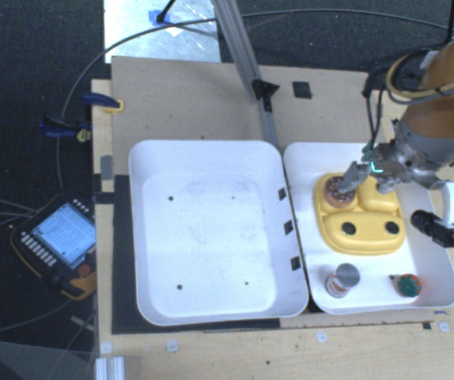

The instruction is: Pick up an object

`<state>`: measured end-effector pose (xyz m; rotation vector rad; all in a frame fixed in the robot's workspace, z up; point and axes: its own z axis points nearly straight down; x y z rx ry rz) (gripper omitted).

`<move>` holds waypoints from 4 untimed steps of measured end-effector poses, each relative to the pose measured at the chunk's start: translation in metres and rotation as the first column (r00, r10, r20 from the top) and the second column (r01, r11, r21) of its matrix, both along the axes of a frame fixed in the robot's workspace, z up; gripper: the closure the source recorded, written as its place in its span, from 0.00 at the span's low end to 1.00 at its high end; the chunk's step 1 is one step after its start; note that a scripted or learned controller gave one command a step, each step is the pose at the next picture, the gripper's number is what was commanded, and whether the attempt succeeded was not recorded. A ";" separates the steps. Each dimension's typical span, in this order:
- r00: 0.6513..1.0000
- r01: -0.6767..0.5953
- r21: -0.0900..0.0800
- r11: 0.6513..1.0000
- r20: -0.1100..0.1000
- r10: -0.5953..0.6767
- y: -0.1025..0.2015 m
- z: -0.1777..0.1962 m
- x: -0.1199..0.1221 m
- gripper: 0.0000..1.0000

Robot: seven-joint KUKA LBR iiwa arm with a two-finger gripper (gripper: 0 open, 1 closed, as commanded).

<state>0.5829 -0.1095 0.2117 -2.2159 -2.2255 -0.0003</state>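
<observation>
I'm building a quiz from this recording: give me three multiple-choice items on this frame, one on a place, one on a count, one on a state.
1. Which bin holds the yellow tray?
A. left bin
B. right bin
C. neither

2. How many dark holes show on the tray's near part?
A. two
B. four
C. none

3. Where is the gripper?
A. over the left bin
B. off the bench
C. at the tray's far end

Answers:
1 B, the tray lies in the right bin, with a small can and a green ball.
2 A, two holes lie side by side.
3 C, it sits by the tray's far end.
</observation>
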 end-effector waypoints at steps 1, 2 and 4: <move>1.000 0.000 0.000 1.000 0.002 0.000 0.000 0.001 0.001 0.00; 1.000 0.002 0.000 1.000 -0.002 -0.002 0.004 -0.060 -0.004 0.00; 1.000 0.000 -0.003 1.000 0.020 0.000 0.004 -0.116 0.010 0.00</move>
